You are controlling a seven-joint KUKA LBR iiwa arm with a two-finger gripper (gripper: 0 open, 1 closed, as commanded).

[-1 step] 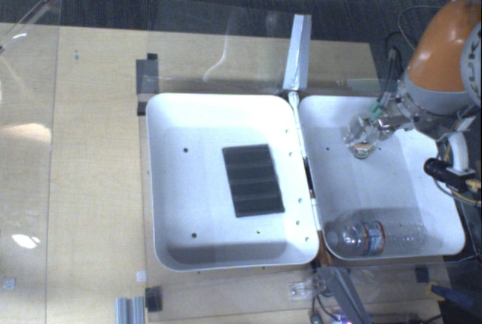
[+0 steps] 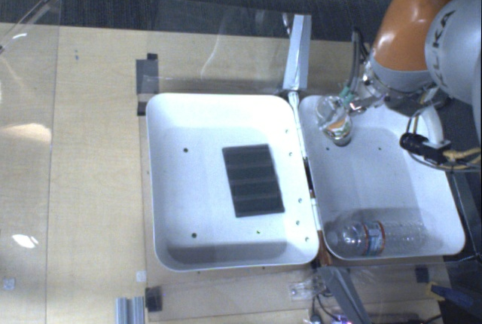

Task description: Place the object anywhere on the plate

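A dark ribbed rectangular plate [image 2: 253,180] lies flat in the middle of the left bin [image 2: 173,164]. A clear plastic bottle [image 2: 370,234] with a reddish label band lies on its side near the front edge of the right bin [image 2: 437,194]. My gripper [image 2: 337,123] hangs over the far left corner of the right bin, close to the divider between the bins. It is well away from the bottle and to the right of the plate. Nothing shows in its grasp.
A metal post [image 2: 297,51] and a clear panel [image 2: 218,44] stand behind the bins. The arm's orange band [image 2: 410,17] and grey body fill the upper right. Cables [image 2: 429,149] trail over the right bin's far side. Bare wooden bench lies to the left.
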